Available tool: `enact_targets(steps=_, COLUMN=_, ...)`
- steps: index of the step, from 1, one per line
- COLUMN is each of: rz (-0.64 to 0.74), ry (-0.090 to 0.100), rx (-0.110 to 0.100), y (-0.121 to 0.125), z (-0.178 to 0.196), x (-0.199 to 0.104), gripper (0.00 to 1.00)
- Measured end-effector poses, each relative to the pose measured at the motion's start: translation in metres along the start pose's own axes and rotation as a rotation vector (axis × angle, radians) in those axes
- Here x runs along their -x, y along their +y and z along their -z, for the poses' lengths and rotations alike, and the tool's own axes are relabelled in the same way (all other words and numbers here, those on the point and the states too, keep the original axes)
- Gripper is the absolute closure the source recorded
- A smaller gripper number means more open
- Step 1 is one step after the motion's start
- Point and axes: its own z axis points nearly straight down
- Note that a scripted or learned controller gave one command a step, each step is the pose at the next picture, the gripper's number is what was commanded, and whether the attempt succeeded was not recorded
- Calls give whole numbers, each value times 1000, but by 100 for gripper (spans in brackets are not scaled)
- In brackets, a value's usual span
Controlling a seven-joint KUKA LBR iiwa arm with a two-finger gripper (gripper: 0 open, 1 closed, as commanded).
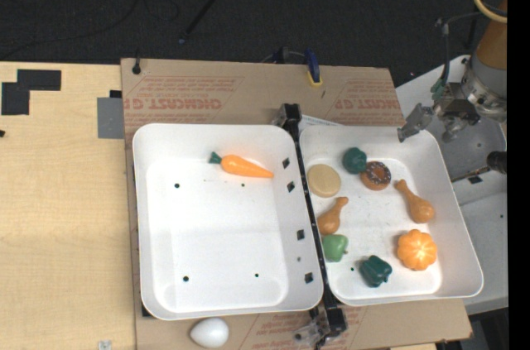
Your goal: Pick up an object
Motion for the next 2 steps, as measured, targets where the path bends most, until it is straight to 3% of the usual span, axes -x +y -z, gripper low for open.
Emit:
enact_targets(steps=1, rz=2, ry=0, rx=0, y=0, z=10, x=0, gripper=100)
enact_targets(steps=2, rz=3, ry=2, rx=-1, y=1, z=15, x=-53, gripper=100)
